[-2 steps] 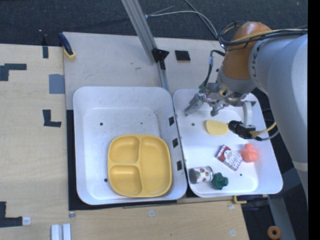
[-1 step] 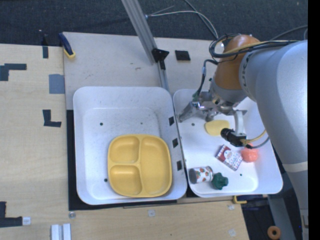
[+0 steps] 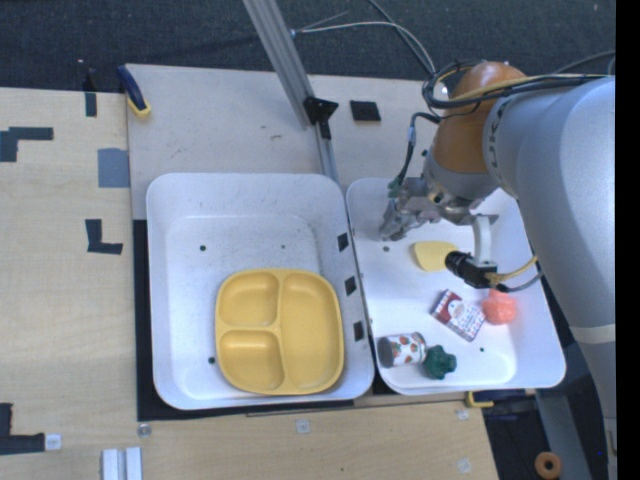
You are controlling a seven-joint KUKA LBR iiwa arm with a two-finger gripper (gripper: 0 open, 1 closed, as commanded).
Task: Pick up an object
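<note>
The two-finger gripper hovers in the right white bin; whether it is parted or clenched, I cannot tell. Just beside it lies a flat pale-yellow wedge, probably light and stiff. It is best pinched across its narrow width.

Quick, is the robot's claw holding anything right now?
Gripper: cannot be told if open or closed; nothing seen in it. It hangs over the right bin, near the yellow piece.

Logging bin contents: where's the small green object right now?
The green object lies in the right bin near its front edge, touching the small can on its left, below the red-and-white packet.
</note>
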